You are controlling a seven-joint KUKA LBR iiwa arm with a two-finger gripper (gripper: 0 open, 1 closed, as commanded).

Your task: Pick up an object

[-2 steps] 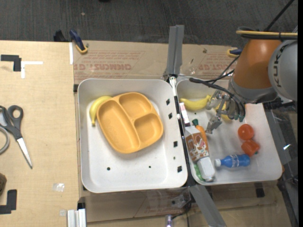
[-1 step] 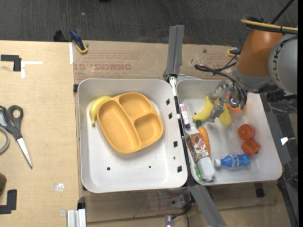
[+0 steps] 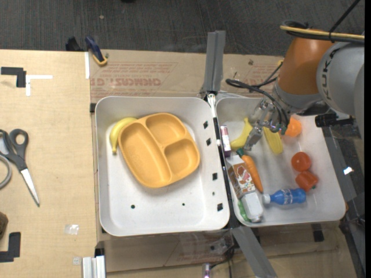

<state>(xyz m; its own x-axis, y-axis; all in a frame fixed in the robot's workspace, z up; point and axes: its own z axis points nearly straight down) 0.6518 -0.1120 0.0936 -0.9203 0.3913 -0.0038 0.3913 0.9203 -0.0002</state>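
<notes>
Gripper hung low over the right bin, above the yellow corn and beside the banana; I couldn't tell its finger state. You needed to centre on one piece and avoid the bin's left wall. The arm hid the orange fruit partly.

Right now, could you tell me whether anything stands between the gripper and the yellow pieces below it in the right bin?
Nothing visible does. The gripper hangs directly over the yellow corn and yellow banana in the right bin. The carrot lies lower in the view, out of the way.
</notes>
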